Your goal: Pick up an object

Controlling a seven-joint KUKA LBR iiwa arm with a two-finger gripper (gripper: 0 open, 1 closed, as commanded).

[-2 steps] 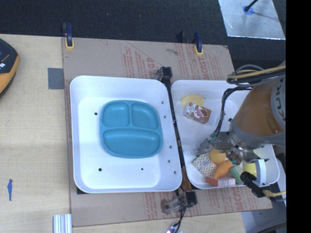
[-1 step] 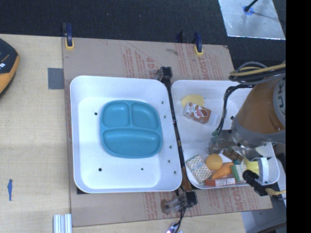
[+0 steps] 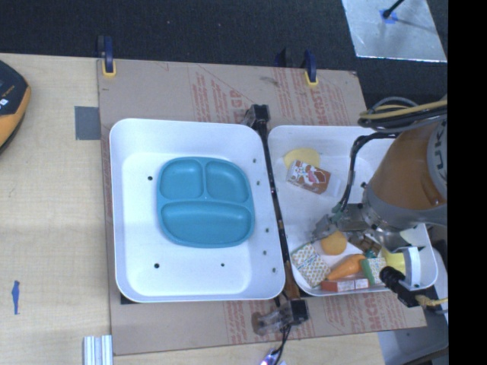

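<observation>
blue divided plate (image 3: 205,201) — white bins (image 3: 129,272) — orange carrot (image 3: 345,267)

small orange ball (image 3: 332,243); right bin

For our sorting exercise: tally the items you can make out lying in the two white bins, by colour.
Blue: 1, divided plate
Yellow: 1, round piece
Red-and-white: 1, packet
Orange: 2, ball, carrot
Patterned white: 1, pouch
Total: 6; others hidden under the arm.
</observation>
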